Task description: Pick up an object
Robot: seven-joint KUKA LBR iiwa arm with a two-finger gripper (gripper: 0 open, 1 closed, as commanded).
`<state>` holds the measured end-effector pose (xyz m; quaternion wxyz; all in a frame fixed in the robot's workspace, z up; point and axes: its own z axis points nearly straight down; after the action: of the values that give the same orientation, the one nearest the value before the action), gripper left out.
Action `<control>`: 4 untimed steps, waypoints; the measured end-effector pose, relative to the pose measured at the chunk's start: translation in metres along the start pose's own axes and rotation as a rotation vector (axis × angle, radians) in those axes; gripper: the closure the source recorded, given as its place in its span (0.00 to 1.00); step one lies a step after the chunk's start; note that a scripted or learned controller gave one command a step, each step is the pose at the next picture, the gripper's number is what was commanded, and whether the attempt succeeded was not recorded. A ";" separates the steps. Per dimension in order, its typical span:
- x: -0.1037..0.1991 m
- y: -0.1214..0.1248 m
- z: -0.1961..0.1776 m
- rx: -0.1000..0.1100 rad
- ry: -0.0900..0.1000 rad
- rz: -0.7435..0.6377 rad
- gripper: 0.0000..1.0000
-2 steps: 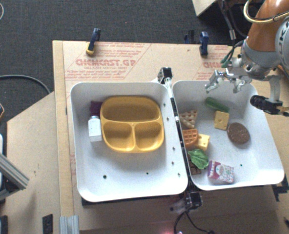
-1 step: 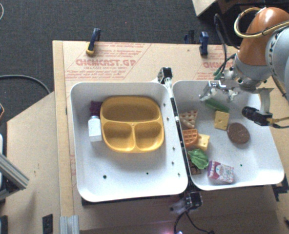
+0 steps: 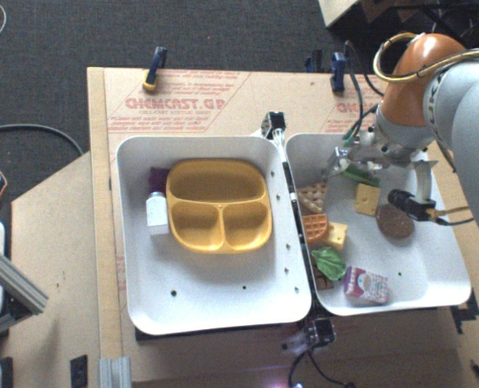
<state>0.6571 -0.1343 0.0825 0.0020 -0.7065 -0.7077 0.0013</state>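
Camera view is showing the arm (image 3: 458,103) reaching in from the right, wrist hanging low over the far part of the right bin (image 3: 442,273). Gripper (image 3: 361,162) is sitting just above a green item (image 3: 359,173) near the bin's far wall. Can't tell how far the fingers are spread or whether anything's between them; the wrist body is masking that.

Candidates in the right bin: yellow cheese-like slice (image 3: 367,200), brown disc (image 3: 395,223), waffle (image 3: 315,226), cracker (image 3: 311,196), green leaf (image 3: 329,260), pink carton (image 3: 366,285). Left bin (image 3: 134,241) is holding a yellow tray (image 3: 219,204) w/ a small white bottle (image 3: 157,213) beside it on the left.

Judging the step: arm is setting up a grasp on the green item, nearest to the gripper.

Doing it well, imo:
- centring over the green item before descending, since the slice is lying just beside it and could get nudged or pinched too
- keeping off the bin wall, which is close
- going low enough; the piece looks flat, so a shallow close would likely be skimming over it
- lifting straight up, slowly, and checking that sth is actually riding between the fingers before calling it a pick
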 end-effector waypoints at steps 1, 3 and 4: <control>-0.001 0.002 -0.016 -0.010 -0.004 -0.001 1.00; -0.002 -0.005 -0.140 -0.015 -0.004 0.001 1.00; -0.002 -0.004 -0.143 -0.009 -0.003 0.001 1.00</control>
<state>0.6541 -0.1361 0.2255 -0.0022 -0.7068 -0.7074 -0.0011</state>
